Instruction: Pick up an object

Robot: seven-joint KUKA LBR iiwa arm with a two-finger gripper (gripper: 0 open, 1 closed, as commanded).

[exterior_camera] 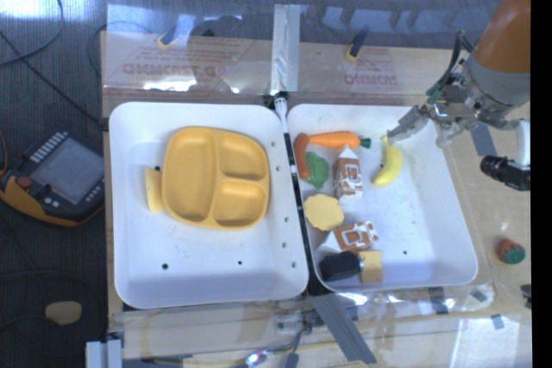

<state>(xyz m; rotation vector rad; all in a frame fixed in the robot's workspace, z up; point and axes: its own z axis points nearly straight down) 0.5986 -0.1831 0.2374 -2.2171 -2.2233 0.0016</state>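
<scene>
Near rim of right bin: a black block (340, 265) and a tan cube (372, 266) are found touching each other against the front wall.
Right bin (431, 224): a shallow white tray is set on the right half of the bench, its objects gathered along its left side.
Gingerbread-house pieces: one (357, 234) is laid just behind the tan cube; a second, upright one (348, 171) is placed nearer the middle.
Yellow disc (323, 211): it is lodged between the two house pieces, close to the dividing wall.
Green item (317, 170): it is seen just left of the upright house piece.
Carrot (335, 140): it is laid crosswise at the far end of the cluster, green tip pointing right.
Sausage (300, 152): a reddish-brown piece is laid along the left wall.
Banana (389, 165): it is placed right of the cluster, apart from the rest, nothing gripping it.
Gripper (414, 127): it is hung over the far right part of the right bin, just beyond the banana; nothing is seen between its fingers, and whether they are parted or closed cannot be told.
Arm (507, 39): grey with an orange band, it is extended in from the right.
Left bin (138, 263): a yellow divided plate (216, 177) is held in it, with a yellow block (153, 190) touching the plate's left edge.
Bench beside bins: a small red-and-green object (511, 251) is left to the right.
Floor at left: a handheld pendant (53, 177) is laid among cables.
</scene>
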